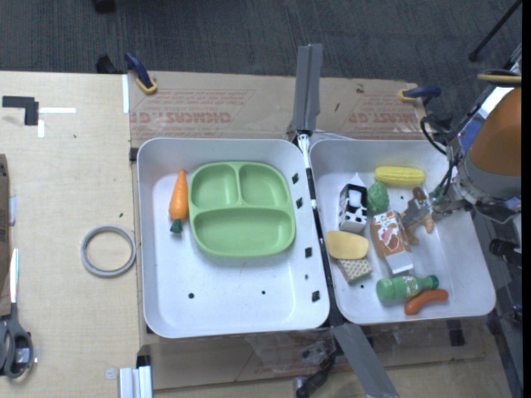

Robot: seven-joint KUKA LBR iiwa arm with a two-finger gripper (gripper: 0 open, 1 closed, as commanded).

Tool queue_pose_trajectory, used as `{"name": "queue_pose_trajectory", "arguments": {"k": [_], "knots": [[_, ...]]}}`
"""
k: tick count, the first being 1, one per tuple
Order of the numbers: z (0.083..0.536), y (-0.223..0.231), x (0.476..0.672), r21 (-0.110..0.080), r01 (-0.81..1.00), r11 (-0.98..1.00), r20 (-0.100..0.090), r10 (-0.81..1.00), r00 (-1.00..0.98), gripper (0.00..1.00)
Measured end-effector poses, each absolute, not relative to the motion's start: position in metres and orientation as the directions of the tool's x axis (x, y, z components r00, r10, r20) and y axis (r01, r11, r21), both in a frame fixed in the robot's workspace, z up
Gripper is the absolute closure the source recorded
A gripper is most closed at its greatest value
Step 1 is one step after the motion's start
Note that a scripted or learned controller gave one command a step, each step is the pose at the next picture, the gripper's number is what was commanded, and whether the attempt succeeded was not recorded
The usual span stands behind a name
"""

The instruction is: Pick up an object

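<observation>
Hovering low inside the right bin (465, 255), the gripper (419, 211) sits at the end of the grey arm (498, 152) that reaches in from the right, and it is too small and blurred to tell how far it is open; nothing can be seen caught in it. It hangs just beside the upper right corner of an orange snack packet (387, 232), perhaps touching it, with a corn cob (399, 175) near it toward the back of the bin and a small green toy vegetable (378, 196) just to its left. Farther out lie a black-and-white milk carton (353, 207), a yellow bread-like piece (346, 245) resting on a checked cracker (357, 269), a green bottle (398, 288) and an orange sausage (426, 302) at the front edge. All of these look to be resting on the bin floor, so the pick seems not yet made: the approach is done or nearly so, and the closing, the lift and the proof of a hold are all left. The snack packet is the likeliest target, judging by where the gripper stands, though that is a guess. In the left bin (166, 305) a green divided plate (242, 208) and a carrot (177, 197) lie well apart from the arm, and out on the table (58, 189) rest a tape ring (109, 249) and scissors (15, 345).
</observation>
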State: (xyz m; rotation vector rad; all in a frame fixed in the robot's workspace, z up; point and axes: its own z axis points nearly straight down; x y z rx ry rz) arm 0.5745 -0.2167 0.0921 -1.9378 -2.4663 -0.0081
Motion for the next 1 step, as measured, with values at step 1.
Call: {"name": "queue_pose_trajectory", "arguments": {"k": [1], "knots": [[0.0919,-0.2158,0.6601,-0.001,0.943,0.334,0.008,0.943,-0.334,0.00]]}}
